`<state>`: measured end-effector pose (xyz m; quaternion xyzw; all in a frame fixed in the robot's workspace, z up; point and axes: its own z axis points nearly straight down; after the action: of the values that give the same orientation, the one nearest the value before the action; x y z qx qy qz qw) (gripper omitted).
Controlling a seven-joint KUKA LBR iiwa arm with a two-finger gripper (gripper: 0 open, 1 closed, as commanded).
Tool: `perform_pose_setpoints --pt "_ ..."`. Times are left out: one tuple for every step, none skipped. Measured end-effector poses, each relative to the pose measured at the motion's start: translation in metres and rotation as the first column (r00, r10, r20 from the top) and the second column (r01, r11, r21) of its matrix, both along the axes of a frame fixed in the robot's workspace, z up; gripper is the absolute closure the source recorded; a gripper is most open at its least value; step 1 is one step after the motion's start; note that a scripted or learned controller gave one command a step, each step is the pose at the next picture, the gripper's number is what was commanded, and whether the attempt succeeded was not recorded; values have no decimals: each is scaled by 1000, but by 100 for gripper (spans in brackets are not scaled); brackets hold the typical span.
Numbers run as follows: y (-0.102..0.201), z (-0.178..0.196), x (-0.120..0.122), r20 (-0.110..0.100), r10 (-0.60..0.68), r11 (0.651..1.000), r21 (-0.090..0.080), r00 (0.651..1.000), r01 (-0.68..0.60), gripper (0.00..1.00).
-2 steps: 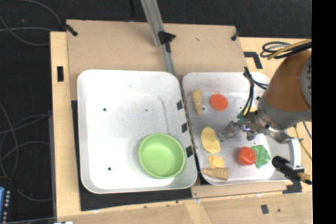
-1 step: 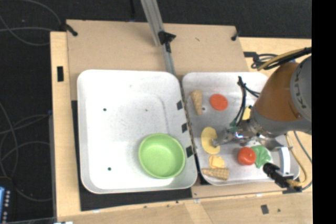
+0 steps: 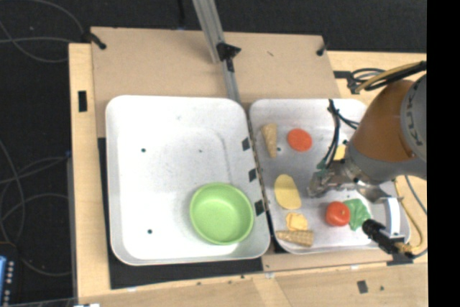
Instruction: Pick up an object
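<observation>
Approach step is judged underway: gripper (image 3: 321, 182) is hung over right bin (image 3: 316, 110), jaw state can't be told. Yellow piece (image 3: 287, 191) lies just left of gripper; descent w/ alignment is needed next.

tomato (image 3: 336, 213): red, green leaf beside it, right bin's near right
orange disc (image 3: 300, 140): far middle
yellow piece (image 3: 287, 191): flat, bin's left-centre
cone (image 3: 269, 139): tan, far left

Gripper (image 3: 321, 183) low, arm (image 3: 388, 133) from right
</observation>
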<state>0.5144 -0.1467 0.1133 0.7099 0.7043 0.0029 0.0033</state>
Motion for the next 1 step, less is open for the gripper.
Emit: perform_pose_setpoints --pt "-1 63 7 0 11 1000 -1 1000 -11 100"
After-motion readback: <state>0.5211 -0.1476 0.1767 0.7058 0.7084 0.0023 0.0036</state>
